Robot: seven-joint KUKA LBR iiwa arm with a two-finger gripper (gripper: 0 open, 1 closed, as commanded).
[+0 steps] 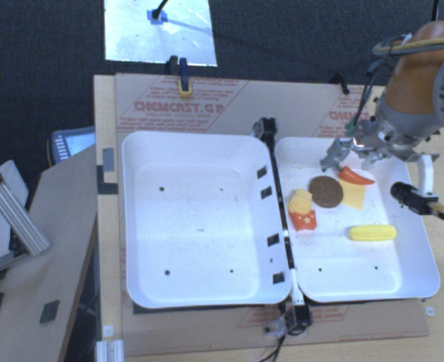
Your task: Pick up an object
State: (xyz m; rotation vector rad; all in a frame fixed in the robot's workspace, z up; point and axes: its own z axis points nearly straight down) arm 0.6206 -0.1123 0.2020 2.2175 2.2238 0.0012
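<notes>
Cardboard-topped bench [229, 100] bears two white bins [199, 225], dark, possibly carpeted floor around.

The left bin [199, 217] offers open white floor from wall to wall. The right bin [372, 270] is crowded in its upper half: a brown disc [327, 191], a yellow block [354, 195] and an orange-red piece [355, 176] sit tight together, with a red-and-yellow fries toy [302, 210] just left of them (close to the black clips on the dividing rims). A corn cob [372, 233] lies apart, lower right. The claw [351, 151] hangs over the cluster's upper edge. The near strip of this bin's floor, below the corn cob, lies open.
</notes>
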